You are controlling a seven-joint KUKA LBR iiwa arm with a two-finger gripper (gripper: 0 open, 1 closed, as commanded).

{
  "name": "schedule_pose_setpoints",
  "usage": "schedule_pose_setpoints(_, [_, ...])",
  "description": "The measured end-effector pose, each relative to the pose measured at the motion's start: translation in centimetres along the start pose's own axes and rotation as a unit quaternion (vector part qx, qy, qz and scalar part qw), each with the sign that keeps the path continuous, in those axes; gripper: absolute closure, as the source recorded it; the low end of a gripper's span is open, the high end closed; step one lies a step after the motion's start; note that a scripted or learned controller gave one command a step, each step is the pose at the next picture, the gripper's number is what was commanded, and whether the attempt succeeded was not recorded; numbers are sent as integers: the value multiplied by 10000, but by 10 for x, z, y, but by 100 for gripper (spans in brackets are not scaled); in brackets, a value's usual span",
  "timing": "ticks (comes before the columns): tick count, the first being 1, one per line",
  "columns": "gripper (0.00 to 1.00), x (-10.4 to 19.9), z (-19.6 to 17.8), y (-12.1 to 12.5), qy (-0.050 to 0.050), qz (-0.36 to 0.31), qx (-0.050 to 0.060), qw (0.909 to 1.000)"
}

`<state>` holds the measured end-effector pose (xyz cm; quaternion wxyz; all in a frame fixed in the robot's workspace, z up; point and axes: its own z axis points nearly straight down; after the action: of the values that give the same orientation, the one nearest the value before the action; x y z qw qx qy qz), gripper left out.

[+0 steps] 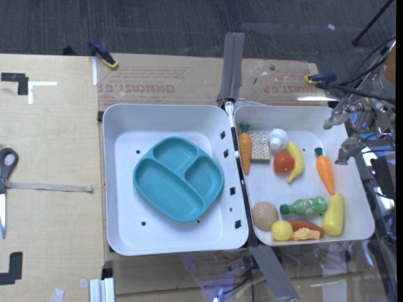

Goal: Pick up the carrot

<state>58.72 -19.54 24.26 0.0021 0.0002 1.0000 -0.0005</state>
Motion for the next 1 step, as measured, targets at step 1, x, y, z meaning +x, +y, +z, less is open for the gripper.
schedule_pose_setpoints(1, [0,-21,149,-6,-6,689,4,9976])
